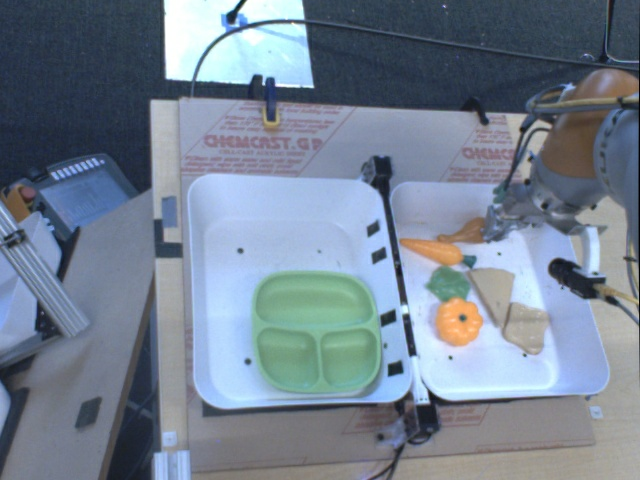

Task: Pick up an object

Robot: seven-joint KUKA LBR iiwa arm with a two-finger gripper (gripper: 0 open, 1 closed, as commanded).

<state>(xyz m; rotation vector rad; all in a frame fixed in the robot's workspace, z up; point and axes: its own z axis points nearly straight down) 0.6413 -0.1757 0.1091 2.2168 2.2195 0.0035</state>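
Orange carrot [432,250]: laid in the right bin [575,368], just left of the gripper [497,221].
Gripper: lowered near a tan piece [466,233]; finger state cannot be told.

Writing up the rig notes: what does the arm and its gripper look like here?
The arm is grey with a rounded orange band above the wrist. Thin dark cables loop around its housing. The gripper is small, metallic grey with dark parts. A black fitting sticks out below the wrist, cable trailing right.
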